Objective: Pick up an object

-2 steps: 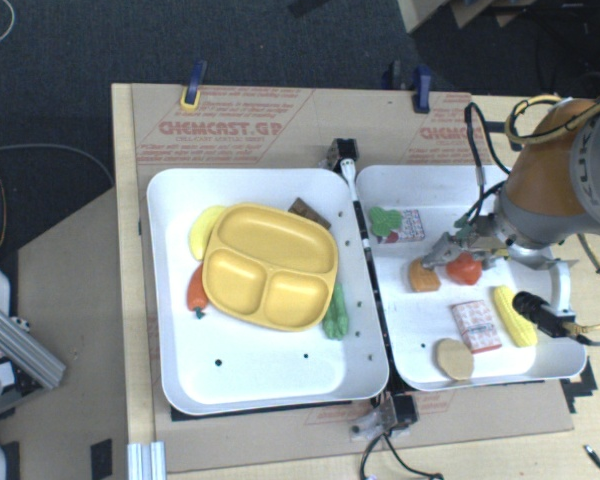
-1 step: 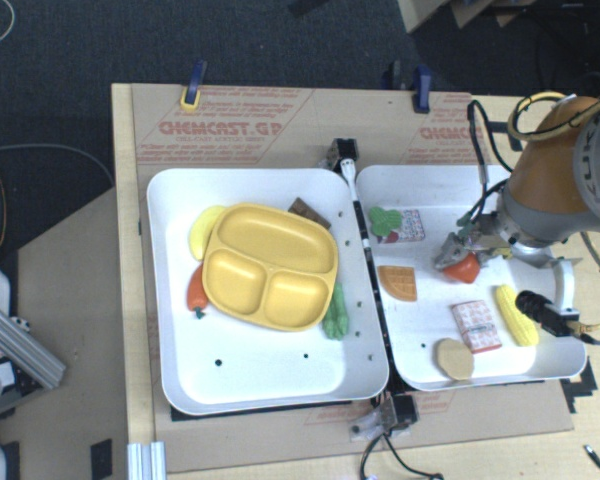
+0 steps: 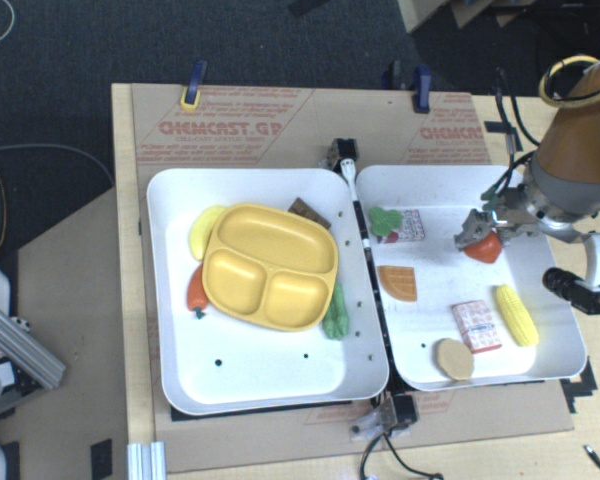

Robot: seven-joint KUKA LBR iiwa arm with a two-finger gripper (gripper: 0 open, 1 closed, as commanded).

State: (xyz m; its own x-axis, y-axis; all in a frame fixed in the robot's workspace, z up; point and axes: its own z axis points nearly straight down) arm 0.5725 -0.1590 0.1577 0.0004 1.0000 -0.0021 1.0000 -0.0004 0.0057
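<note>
In the right bin [image 3: 565,363], a corn cob [image 3: 516,314] and a cracker packet [image 3: 477,326] lie nearest. Beyond them, the end effector [image 3: 483,230] is clamped on a small red object [image 3: 484,247], likely light, smooth plastic, best pinched across its middle.

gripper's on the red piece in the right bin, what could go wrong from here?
1. The end effector sits at the red toy, but a firm pinch isn't clear from this view; it could slip on lift.
2. That spot is close to the right bin's far wall, so the approach may be cramped.
3. The corn cob lies just below; a dropped toy could knock it.
</note>
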